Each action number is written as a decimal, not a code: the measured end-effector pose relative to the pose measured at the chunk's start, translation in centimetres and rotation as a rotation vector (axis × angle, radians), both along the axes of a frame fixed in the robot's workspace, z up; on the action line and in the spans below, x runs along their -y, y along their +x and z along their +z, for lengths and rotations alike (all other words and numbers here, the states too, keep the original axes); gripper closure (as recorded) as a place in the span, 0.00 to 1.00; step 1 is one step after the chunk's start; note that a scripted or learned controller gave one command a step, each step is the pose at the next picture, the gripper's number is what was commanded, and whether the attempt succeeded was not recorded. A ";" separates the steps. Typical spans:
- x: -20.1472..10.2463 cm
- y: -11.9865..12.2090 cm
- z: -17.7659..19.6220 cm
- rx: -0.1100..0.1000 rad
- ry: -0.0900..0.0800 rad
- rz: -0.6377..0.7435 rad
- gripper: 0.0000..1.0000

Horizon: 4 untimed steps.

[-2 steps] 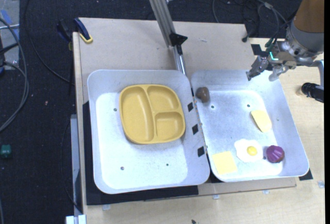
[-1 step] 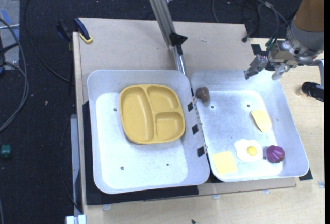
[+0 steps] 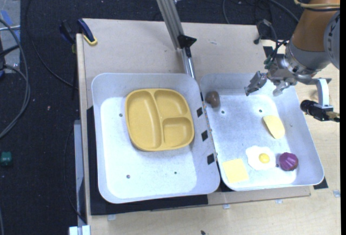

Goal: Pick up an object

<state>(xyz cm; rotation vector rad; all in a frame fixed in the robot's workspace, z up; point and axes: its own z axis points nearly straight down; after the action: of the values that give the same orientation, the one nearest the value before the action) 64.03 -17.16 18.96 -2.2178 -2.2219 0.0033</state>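
— Egg (image 3: 260, 158), the fried one, lower right of the frame in the right bin (image 3: 238, 104) — looks flat and slick, hard to pinch, I'd say

— Then the yellow wedge (image 3: 274, 126) mid-right; thicker, probably light, grip across its narrow sides

— Gripper (image 3: 268, 86) hangs at upper right over that bin, fingers apart, nothing between them

— Purple ball (image 3: 287, 161) beside the egg might roll

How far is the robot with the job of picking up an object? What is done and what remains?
Nothing looks picked up yet. The gripper is above the far edge of the right bin, with nothing between its fingers. The brown ball, yellow piece, fried egg, purple object and yellow square all lie in that bin. Left to do: choose one, descend, grasp, lift.
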 end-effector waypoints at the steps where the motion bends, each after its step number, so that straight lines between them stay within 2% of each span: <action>1: 0.2 0.7 -4.6 0.001 -0.001 0.002 0.00; 2: 0.2 0.7 -9.9 0.000 0.000 0.002 0.00; 3: 0.2 0.8 -8.6 0.006 -0.002 0.003 1.00; 4: 0.1 0.6 -2.3 0.008 -0.001 0.001 1.00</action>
<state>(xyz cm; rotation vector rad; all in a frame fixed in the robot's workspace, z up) 64.65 -17.25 16.68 -2.2213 -2.2279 -0.0040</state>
